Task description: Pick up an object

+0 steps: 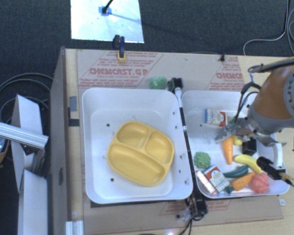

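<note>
Starting on your left, the left bin point(95, 131) has just a yellow divided plate point(140, 152) sitting tilted in the middle. Between the bins at the top there's a green lumpy thing point(159, 82) out on the bench, just past the left bin's rim.

Move over to the right bin point(196, 131) and that's where all your pickable stuff is. A green broccoli-looking piece point(202, 159) lies near the bin's left wall, with a small red and white carton point(216, 178) just below it. Another little box point(215, 116) is up near the top. Then there's an orange carrot point(228, 151), a yellow banana point(249, 162), a dark green pepper-ish thing point(235, 172), a second orange piece point(242, 181) and a pink lump point(259, 182) crowded in the lower right corner.

The gripper point(233, 132) is down in that bin right above the carrot's top end, but you can't tell from here what it's doing or whether it has anything.
</note>
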You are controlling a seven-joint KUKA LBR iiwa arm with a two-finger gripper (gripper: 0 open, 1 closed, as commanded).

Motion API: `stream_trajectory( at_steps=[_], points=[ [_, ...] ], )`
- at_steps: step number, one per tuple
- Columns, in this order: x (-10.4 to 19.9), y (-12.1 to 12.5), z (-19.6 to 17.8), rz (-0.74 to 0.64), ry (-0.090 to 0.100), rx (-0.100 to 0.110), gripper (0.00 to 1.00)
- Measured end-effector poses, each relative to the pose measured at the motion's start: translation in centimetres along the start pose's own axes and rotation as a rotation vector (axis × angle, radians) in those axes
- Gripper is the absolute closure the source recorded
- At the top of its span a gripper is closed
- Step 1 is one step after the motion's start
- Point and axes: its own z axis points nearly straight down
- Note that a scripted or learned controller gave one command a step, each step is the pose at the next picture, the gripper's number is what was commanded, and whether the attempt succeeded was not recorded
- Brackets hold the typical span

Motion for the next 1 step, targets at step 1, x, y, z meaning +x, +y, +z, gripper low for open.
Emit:
stream_trajectory(
  at_steps=[1],
  points=[
    [0.01, 0.07, -0.92, -0.001, 0.001, -0.001, 1.0]
  ],
)
